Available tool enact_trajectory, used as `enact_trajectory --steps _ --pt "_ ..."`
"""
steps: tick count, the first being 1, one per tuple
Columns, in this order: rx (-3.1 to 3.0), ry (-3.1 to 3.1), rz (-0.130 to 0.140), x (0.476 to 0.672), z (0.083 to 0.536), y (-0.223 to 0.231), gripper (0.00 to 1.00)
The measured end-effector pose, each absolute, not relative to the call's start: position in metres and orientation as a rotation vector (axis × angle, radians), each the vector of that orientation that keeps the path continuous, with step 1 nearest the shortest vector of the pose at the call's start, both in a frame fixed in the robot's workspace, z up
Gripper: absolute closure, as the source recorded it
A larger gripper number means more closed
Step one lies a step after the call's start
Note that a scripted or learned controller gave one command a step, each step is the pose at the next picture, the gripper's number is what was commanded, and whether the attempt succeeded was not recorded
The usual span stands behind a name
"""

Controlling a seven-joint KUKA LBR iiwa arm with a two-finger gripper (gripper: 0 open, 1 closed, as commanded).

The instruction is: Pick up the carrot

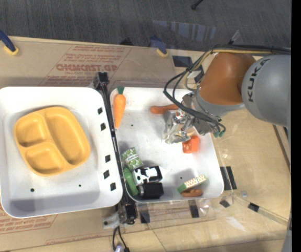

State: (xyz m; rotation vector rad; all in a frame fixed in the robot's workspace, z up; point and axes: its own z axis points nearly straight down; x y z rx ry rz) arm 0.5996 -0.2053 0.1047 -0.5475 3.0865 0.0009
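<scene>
Yellow tray (51, 138) sits in the left bin (3, 156). The carrot (119, 106) lies against the right bin's (156, 96) left wall, green top toward the far edge. The gripper (178, 130) hovers mid-bin near an orange block (191, 145), well apart from the carrot; how its fingers stand cannot be told. It should travel left, align across the carrot's width, then descend clear of the wall.

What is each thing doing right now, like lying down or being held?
carrot: lying loose against the right bin's left wall, not held
gripper: over the right bin, apart from the carrot
yellow tray: sitting flat in the left bin
orange block: resting on the bin floor beside the gripper
orange stick: lying flat near the bin's far wall
right bin: holding the toys
</scene>
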Motion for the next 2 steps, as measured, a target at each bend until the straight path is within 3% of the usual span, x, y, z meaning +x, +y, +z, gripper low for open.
enact_trajectory --steps 1,2 --pt "-0.611 3.067 -0.012 0.59 0.216 -0.21 1.0" --pt "-1.155 2.914 -0.009 0.613 0.295 -0.209 1.0"
